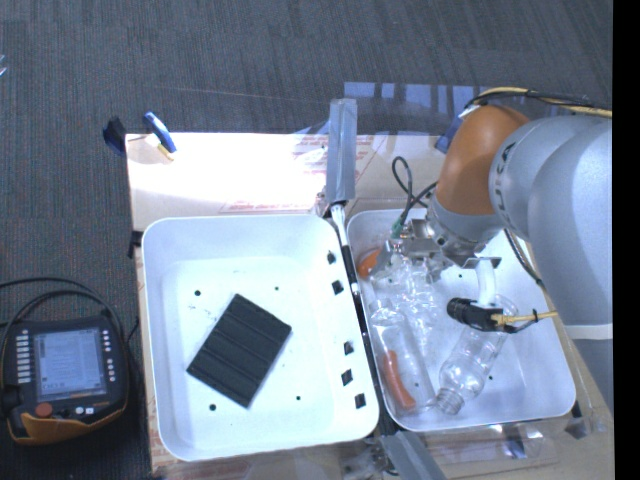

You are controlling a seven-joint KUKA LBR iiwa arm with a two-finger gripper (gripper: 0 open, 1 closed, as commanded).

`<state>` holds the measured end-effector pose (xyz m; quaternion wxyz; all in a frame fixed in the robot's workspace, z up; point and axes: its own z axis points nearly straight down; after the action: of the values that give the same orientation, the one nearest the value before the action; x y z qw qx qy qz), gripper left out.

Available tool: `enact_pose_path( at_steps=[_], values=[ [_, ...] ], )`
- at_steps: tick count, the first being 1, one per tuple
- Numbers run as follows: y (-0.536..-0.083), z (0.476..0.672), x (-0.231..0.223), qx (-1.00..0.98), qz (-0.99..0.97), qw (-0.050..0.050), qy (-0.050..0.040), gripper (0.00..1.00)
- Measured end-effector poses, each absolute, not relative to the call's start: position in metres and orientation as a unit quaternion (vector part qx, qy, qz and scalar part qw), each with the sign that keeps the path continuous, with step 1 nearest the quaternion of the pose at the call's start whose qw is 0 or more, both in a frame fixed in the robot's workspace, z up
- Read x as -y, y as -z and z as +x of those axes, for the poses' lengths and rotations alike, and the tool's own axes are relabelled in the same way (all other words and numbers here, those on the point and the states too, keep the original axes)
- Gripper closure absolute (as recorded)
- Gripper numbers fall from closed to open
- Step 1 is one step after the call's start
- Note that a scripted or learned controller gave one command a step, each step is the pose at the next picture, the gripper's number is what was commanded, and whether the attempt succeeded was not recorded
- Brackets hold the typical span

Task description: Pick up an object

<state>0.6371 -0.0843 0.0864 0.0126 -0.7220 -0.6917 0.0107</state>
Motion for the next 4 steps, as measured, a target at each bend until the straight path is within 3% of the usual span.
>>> enact_pose_path(
  at_steps=[1,2,3,4],
  values=[
    [-0.109,0.641,0.080,0.731,-0.682,0.006,-0.0047,0.00],
    [-0.114,0.642,0.136,0.732,-0.681,0.004,-0.0028,0.00],
    [-0.098,0.620,0.185,0.785,-0.619,0.003,-0.0006,0.00],
    [-0.115,0.592,0.186,0.816,-0.578,0.004,-0.0004,0.00]
  ],
)
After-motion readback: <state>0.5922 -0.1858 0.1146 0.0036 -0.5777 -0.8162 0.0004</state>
